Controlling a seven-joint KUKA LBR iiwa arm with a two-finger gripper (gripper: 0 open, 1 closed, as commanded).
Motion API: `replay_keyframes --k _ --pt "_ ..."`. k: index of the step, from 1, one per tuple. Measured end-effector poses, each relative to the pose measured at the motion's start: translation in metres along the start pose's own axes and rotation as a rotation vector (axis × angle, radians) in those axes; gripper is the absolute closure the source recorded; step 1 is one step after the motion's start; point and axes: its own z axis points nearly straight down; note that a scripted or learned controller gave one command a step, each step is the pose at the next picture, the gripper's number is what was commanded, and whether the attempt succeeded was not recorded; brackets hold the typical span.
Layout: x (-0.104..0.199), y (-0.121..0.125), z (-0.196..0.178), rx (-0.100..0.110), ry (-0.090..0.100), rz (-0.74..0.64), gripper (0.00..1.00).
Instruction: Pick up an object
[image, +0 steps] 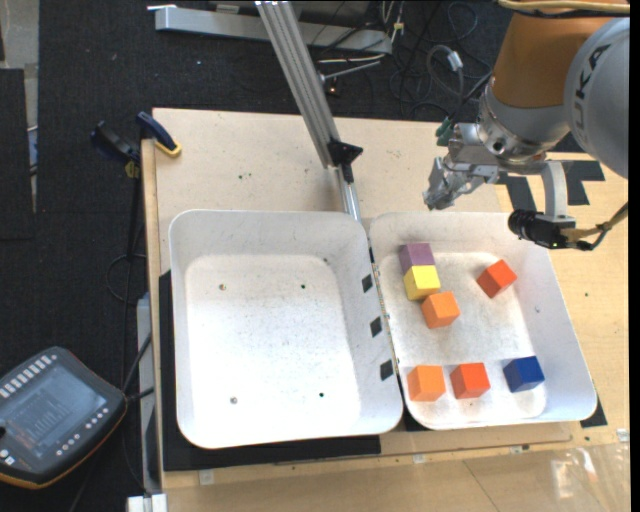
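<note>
The grey arm (560, 70) with its orange band reaches in from the right, its tool (440, 195) hanging over the far rim of the right bin (560, 330), with nothing between its fingers; whether they are spread or closed I cannot tell. That bin holds seven blocks: a purple block (416, 254), a yellow block (422, 281), two orange blocks (440, 309), two red-orange blocks (496, 278) and a blue block (523, 373). Part of the lettering "KUKA" shows on the arm, and the left bin (190, 250) sits beside on the surface (250, 160).

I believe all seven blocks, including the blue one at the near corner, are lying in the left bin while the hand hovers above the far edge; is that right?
Not quite: the camera view shows the seven blocks, including the blue one, lying in the right bin, not the left bin. The rest stands: the hand hovers above the far edge.
</note>
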Motion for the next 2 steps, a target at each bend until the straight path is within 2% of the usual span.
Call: replay_keyframes --k 2 --pt "0.115 -0.002 0.01 0.001 0.0 -0.001 1.0"
